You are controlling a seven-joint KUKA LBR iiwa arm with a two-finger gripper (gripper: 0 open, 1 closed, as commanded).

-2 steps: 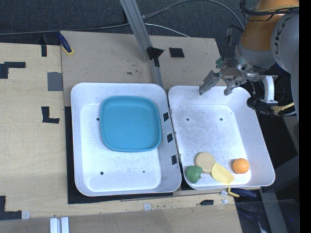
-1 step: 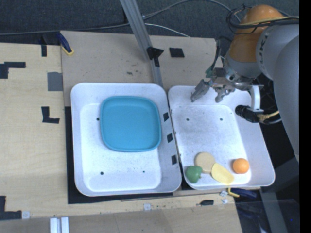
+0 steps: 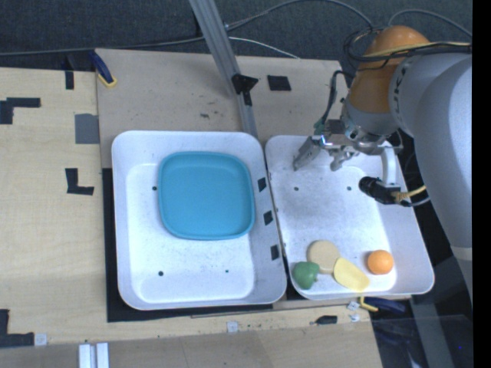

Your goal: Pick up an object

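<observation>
Camera view: the end effector, fingers spread and empty, hangs over the right bin's far end. The orange ball, yellow piece, tan disc and green piece lie clustered at its near end.

One fixed cam above bench, angled down on both bins.

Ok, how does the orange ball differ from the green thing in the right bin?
The orange ball is round and bright orange; the green thing is green and more irregular in shape. The ball lies near the bin's right wall, apart from the other items, while the green thing sits at the left, against the tan disc. Both are small and lie at the near end of the right bin.
</observation>
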